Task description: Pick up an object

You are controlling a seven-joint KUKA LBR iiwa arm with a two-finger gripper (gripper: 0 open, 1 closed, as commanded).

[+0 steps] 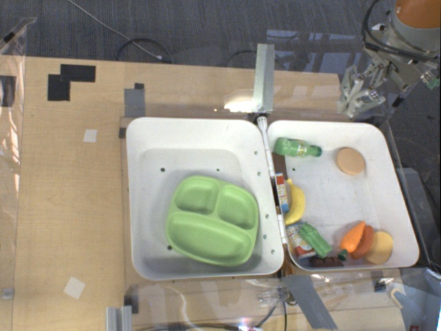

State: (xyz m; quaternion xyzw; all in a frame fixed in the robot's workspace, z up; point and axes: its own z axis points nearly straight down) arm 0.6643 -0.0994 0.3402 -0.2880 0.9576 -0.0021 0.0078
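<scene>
The right bin [386, 150] holds a green bottle [298, 147] lying at its far left, a round tan cookie-like disc [351, 161], a yellow banana [296, 204], a green marker-like piece [313, 239], an orange carrot [353, 236] and a yellow-orange fruit [380, 247]. A green divided plate [212, 220] lies in the left bin [145, 185]. My gripper [362, 94] hangs above the bench just beyond the right bin's far edge, with nothing seen between its fingers.
A metal divider post [264, 78] stands at the far end between the bins. A small red-and-white packet [298, 242] lies at the near left of the right bin. Black cables trail behind the bench.
</scene>
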